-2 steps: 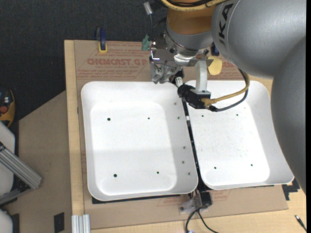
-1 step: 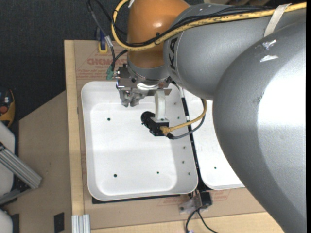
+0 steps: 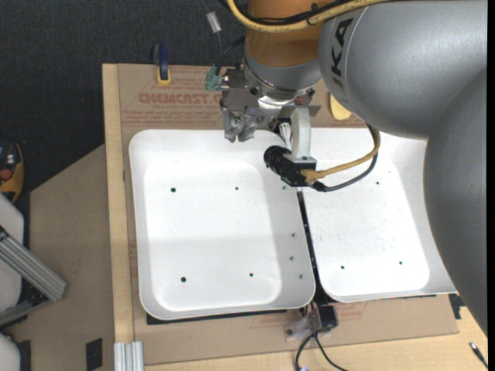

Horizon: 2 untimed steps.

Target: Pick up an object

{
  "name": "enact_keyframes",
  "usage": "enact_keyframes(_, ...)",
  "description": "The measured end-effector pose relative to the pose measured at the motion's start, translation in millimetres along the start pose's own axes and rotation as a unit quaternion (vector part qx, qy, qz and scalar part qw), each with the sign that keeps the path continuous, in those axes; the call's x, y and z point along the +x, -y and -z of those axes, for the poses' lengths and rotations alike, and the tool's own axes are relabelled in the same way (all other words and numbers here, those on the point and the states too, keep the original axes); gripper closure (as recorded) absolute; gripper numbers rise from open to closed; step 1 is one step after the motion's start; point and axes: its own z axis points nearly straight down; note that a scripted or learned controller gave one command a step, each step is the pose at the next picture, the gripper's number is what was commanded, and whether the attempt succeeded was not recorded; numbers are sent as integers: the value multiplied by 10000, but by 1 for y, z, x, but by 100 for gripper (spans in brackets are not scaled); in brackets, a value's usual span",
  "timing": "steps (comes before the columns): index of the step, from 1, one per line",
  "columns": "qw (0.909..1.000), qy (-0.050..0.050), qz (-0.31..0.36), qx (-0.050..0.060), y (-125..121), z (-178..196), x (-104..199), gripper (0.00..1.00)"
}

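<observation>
Arm (image 3: 402, 60) reached in from the right, wrist pointing down, tool (image 3: 267, 134) low over the far rim between left bin (image 3: 209, 222) and right bin (image 3: 371, 230). Couldn't tell the tool's state or spot any object.

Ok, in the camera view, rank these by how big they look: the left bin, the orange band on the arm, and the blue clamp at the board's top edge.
1. Left bin, largest.
2. Orange band, though it sits nearer the camera and is cut off by the frame, so its look is inflated.
3. Blue clamp, clearly smallest.
</observation>
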Motion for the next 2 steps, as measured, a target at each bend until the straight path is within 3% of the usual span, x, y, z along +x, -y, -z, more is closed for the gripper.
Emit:
enact_keyframes(1,10000,9,-13,5,1,44,-54,100)
enact_keyframes(2,9999,9,43,92,-6,-71,23,100)
